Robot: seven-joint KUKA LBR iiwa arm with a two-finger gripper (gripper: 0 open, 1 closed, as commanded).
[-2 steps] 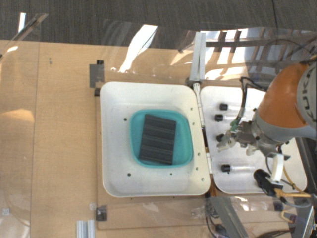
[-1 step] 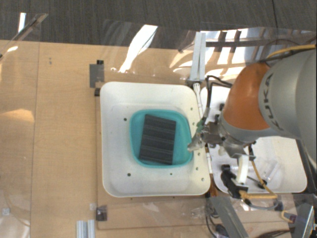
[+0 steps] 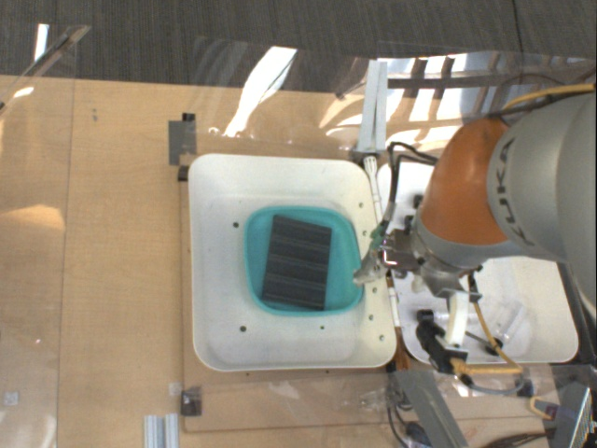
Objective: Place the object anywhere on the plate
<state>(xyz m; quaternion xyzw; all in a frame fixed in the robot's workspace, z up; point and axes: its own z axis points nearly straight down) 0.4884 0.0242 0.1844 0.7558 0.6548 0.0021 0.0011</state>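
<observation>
A dark ribbed block [image 3: 298, 262] lies flat on a teal plate [image 3: 256, 250] in the left bin [image 3: 224, 334], its long side running roughly up and down the plate and its whole outline inside the plate's rim. Judged from how it rests, square and settled with teal showing around it, the placing looks done: the block sits where the task wants it, and nothing presses on it.

The plate itself sits a little right of the bin's middle, its right rim close to the wall shared with the right bin [image 3: 546, 343]. That leaves short travel for an arm coming in from that side, which may be why it is put there.

The grey arm [image 3: 550, 185], with its orange band, hangs just right of the plate, over the seam between the two bins. The gripper [image 3: 373, 259] is near the plate's right rim, apart from the block. It carries nothing that I can see; whether it is released or clenched I cannot tell from here, as the wrist hides most of it.

Both bins rest on the pale wooden desk [image 3: 93, 250].
</observation>
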